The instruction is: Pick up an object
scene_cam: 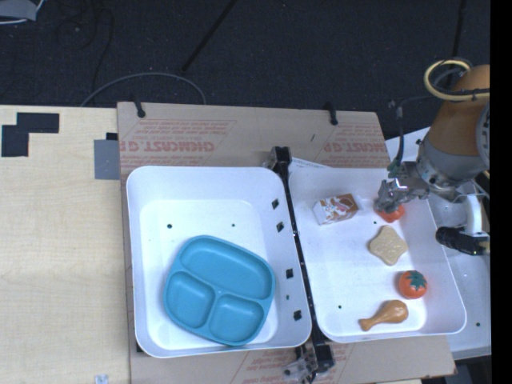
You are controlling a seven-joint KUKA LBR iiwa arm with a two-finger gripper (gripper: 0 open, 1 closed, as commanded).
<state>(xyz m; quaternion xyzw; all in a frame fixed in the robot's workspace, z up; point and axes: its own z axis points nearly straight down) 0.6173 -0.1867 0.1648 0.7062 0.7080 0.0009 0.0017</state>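
I am watching the arm [456,130] reaching in from the right, its orange band sitting high near the frame's edge. The pincer [392,197] is hanging low over the upper right part of the right bin [448,326], directly above a small red-orange object [390,211] that is lying on the bin floor. The pincer is touching or nearly touching that object, but I cannot tell whether it is open or closed, so I am not calling it a grip.

In the same bin I am seeing a small white and brown packet [336,209] lying to the left of the pincer, a tan cracker-like piece [388,246] just below it, a toy tomato [412,284] with a green top lower down, and a toy chicken drumstick [384,315] lying near the front wall.

The left bin [144,190] is holding a blue divided tray [218,290], tilted slightly, sitting toward its front half. Both bins are resting on a cardboard sheet [232,138] on the counter [56,254].
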